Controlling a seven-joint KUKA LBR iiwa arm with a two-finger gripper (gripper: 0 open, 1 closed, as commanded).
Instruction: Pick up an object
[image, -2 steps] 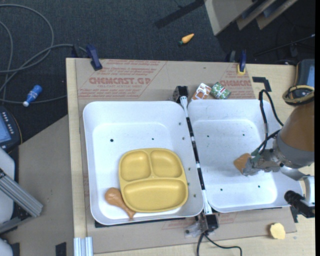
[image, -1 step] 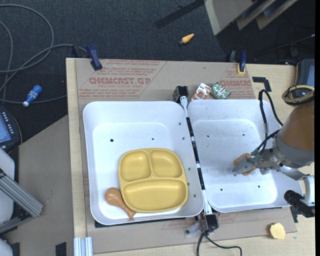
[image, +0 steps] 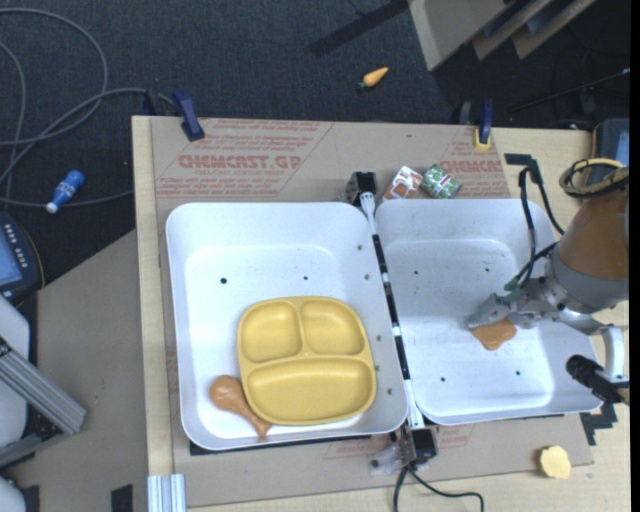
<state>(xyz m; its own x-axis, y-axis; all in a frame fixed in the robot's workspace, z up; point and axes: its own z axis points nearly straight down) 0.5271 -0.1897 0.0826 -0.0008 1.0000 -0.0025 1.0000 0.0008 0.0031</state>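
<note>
A small orange-brown food-like piece (image: 496, 335) lies on the floor of the right bin (image: 440, 260), near its right side. My gripper (image: 492, 318) is low over the bin, right at the upper edge of that piece and seemingly touching it. The grey arm with its orange band (image: 598, 240) comes in from the right above it. In the left bin (image: 200, 250) rests a yellow divided plate (image: 304, 360), with an orange drumstick-shaped toy (image: 233, 398) against its lower left edge.
Two small packets (image: 424, 182) sit on the cardboard just behind the right bin. A yellow lump (image: 553, 461) lies on the bench at the front right. Blue clamps (image: 187, 115) hold the board's back edge. Cables hang beside the arm.
</note>
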